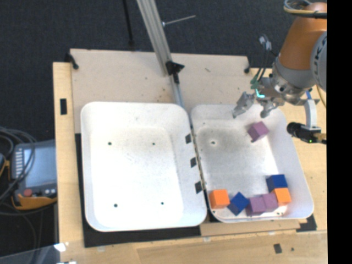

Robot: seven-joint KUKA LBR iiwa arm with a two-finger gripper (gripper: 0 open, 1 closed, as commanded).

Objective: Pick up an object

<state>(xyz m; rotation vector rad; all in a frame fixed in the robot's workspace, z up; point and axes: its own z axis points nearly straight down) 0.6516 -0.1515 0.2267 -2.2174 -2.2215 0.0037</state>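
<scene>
Camera view, purple block [257,131] tilted, below open gripper [253,108]

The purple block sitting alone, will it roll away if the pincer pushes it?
Probably not: the purple block looks flat-faced, so it should slide on the right bin. It seems small and solid, likely light and stiff.

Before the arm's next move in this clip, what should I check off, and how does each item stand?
1. Gripper open: ok, fingers spread, nothing between them.
2. Target free of neighbours: ok, the lone purple block sits apart in the right bin.
3. Gripper over target: not ok, it hangs above the bin's far rim, short of the block.
4. Other blocks out of the way: ok, the cluster lies along the near edge.
5. Block squared to the fingers: cannot tell, it looks tilted.
</scene>
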